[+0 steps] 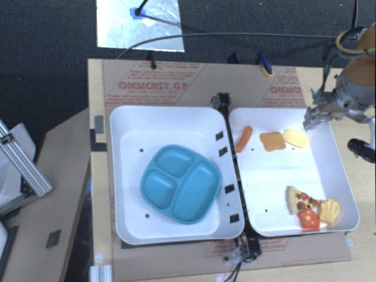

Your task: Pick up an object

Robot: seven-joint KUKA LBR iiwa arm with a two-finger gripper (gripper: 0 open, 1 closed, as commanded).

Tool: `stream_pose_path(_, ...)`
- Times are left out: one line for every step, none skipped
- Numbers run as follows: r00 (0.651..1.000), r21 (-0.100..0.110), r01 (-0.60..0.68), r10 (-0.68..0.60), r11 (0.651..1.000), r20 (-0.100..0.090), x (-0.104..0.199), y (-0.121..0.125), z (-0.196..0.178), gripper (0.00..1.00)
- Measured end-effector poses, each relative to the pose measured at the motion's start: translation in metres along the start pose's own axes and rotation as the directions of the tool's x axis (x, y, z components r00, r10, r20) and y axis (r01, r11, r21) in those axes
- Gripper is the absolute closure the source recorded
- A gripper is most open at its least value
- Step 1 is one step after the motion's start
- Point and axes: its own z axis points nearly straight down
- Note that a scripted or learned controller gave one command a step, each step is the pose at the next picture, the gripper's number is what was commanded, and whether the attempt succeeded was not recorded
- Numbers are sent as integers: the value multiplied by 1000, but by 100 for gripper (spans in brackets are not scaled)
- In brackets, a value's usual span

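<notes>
The right bin [329, 175] holds several toy foods. An orange sausage [243, 138] lies near its left wall, with a tan toast slice [272, 141] and a pale yellow piece [296, 138] beside it along the far side. At the near right corner sit a pizza slice [298, 198], a red piece [309, 218] and a yellow shell-shaped piece [330, 211]. My gripper [312, 120] hangs over the bin's far right rim, just right of the pale yellow piece and apart from it. Nothing shows between its fingers.
The left bin [129, 157] carries a blue divided plate [180, 183]. Black clips line the wall between the two bins. A foil-like sheet [140, 16] lies on the dark floor behind the bench. A metal frame [23, 169] stands at the left.
</notes>
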Motion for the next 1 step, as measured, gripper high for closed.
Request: stream_pose_path(1000,-2,1,-1,1000,1,0,2,-55,100)
